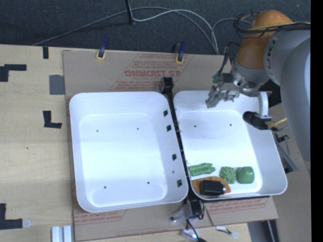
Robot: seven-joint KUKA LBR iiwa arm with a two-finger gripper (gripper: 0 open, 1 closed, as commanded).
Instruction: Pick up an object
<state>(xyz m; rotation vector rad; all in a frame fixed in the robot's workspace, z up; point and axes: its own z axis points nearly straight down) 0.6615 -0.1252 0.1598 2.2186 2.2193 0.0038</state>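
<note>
From my seat I see the gripper (pixel 216 98) hanging over the far rim of the right bin (pixel 267 150), near its back-left corner, w/ the grey arm (pixel 292 79) and its orange band (pixel 262 39) coming in from the right; whether the fingers are spread or pressed together I can't tell, too small and blurred, and I see nothing between them. The pickable stuff sits well apart from it, all bunched at the near end of the right bin: a green pod-like piece (pixel 201 169), a green broccoli-like lump (pixel 228 174), a rounder green object (pixel 245 175) just beside that, and a black object (pixel 212 187) lying on something orange-brown (pixel 224 185) close to the near wall. A black part (pixel 254 119) of the rig juts over the bin's right rim. The rest of the right bin floor between gripper and objects is bare white, so open room there. The left bin (pixel 121 150) holds nothing I can make out. Black clips (pixel 174 135) run down the seam where the two bins touch. Both bins rest on a cardboard sheet (pixel 146 72) w/ red print that reads roughly "CHEMCAST"; the rest is not legible. Two blue-yellow clamps (pixel 102 49) pin the sheet's far edge to the table (pixel 30 150), which has black tape marks (pixel 49 120) on the left. Cables (pixel 166 15) trail across the dark floor behind.
</note>
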